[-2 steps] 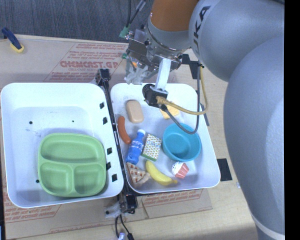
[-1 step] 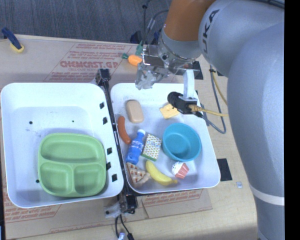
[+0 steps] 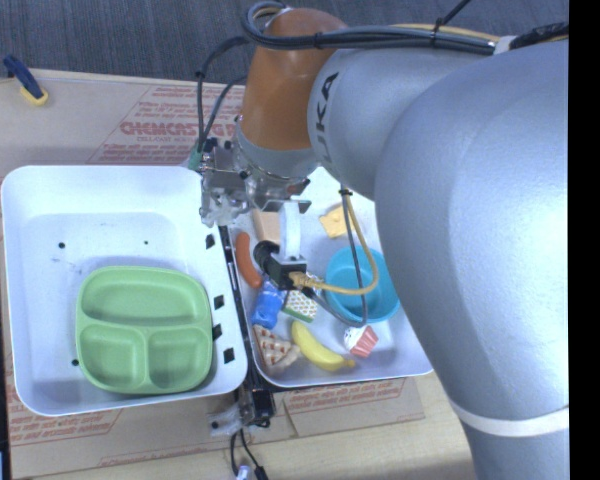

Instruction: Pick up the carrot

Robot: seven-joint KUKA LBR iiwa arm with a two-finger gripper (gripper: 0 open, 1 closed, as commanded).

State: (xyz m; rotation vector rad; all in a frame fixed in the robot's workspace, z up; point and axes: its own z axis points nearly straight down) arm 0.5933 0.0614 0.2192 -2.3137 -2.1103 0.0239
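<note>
Carrot: the carrot (image 3: 245,259) lay in the right bin (image 3: 408,363), close beside that bin's left wall and running lengthwise along it, with its upper end tucked near the robot's wrist hardware
Neighbours: a small blue block (image 3: 268,306) sat just beyond the carrot's lower end; a banana (image 3: 320,349) lay further down the bin, a blue bowl (image 3: 364,286) stood to the carrot's right, and a yellow wedge (image 3: 332,222) lay near the bin's far side
Left bin: the left bin (image 3: 40,208) held a green divided plate (image 3: 145,328), well apart from the carrot
Gripper: the gripper (image 3: 226,206) hung over the divide between the two bins, just above the carrot's upper end; whether it was apart or together could not be told from this slant, and the carrot was not seen in it
Progress: the carrot rested on the bin floor, so the pick looked not yet made
Likely handling: it appeared to be a toy, so probably light and stiff, with a smooth rounded skin that could slip or roll under a poor squeeze
Where to take hold: across the narrow width at the middle of its length, closing square to the long axis
Risk: the wall just beside it left little room on that side, and the blue block could be nudged
</note>
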